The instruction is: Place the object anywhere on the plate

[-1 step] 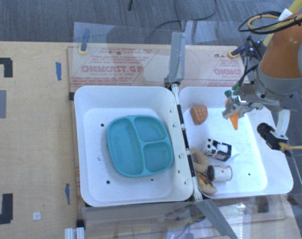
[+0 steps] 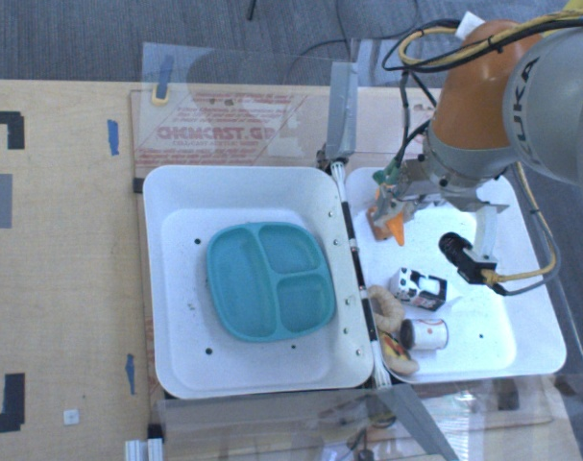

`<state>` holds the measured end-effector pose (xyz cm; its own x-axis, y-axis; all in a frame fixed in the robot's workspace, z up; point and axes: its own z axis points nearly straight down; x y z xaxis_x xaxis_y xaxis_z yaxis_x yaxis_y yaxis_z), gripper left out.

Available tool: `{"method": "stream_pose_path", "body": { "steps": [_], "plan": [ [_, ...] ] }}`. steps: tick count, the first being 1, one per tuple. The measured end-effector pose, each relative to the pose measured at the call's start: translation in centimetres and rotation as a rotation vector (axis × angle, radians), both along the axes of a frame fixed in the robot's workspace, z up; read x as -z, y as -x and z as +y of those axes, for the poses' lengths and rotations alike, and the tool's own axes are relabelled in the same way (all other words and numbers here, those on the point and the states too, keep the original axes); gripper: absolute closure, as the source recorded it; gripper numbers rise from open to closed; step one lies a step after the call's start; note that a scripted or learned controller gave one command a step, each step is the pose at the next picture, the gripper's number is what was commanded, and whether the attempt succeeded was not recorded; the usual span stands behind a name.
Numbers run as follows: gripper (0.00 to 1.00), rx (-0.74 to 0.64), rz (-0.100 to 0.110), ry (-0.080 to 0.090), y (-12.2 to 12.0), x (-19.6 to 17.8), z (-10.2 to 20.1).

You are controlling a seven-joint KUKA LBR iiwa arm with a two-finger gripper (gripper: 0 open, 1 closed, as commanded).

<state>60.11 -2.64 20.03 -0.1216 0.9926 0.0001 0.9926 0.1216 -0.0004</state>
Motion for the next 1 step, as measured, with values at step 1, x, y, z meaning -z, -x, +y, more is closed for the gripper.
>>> {"method": "stream_pose_path", "body": {
  "steps": [1],
  "plan": [
    [1.00,0.105,0.003,0.000,3.76,-1.87,6.31]
  ]
}}
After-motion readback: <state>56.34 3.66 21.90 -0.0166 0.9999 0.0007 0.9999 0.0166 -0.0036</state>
